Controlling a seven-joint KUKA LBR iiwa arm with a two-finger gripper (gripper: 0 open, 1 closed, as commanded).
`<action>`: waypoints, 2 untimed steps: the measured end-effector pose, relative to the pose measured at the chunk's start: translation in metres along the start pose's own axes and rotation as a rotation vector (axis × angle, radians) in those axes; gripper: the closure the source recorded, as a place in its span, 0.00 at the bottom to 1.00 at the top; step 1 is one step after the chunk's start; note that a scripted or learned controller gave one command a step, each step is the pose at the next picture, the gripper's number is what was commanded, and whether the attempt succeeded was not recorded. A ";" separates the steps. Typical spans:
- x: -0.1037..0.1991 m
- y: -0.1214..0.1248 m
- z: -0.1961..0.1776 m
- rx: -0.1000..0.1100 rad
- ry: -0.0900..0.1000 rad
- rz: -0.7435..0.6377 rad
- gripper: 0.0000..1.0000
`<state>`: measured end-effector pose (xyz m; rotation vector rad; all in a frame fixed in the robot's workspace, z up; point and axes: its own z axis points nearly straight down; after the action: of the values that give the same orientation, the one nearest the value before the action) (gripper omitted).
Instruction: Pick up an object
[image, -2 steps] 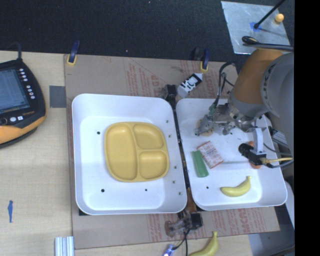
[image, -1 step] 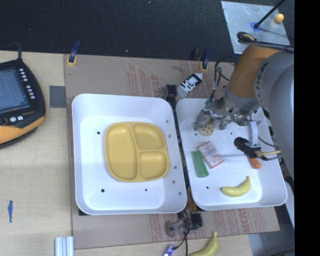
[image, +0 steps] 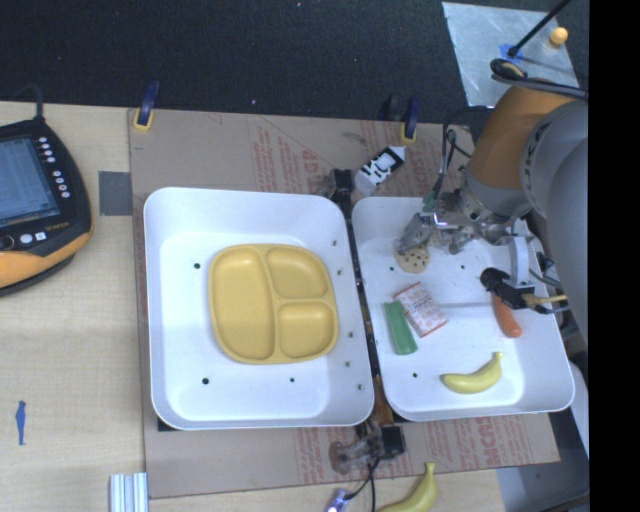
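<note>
A pale wooden bench (image: 70, 370) runs under everything, with a brown cardboard sheet (image: 250, 150) laid flat across it and held at the far edge by blue clamps (image: 147, 103). Beyond the bench lies dark floor (image: 250, 45), with a lighter patch (image: 500, 45) at the far right. An orange-edged control tablet (image: 35, 205) rests on the bench's left end. The light is even and soft.

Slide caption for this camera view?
Gripper above round brown cookie in right white bin; yellow divided tray in left.

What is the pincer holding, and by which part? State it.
Cannot be told: the pincer sits right above the cookie in the right bin, with no hold visible.
</note>
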<state>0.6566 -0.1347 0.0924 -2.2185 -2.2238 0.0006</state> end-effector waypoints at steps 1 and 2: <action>0.015 -0.001 0.001 0.004 0.002 -0.001 0.00; -0.003 0.000 0.000 0.001 0.000 0.000 0.00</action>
<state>0.6565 -0.1373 0.0924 -2.2187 -2.2231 0.0011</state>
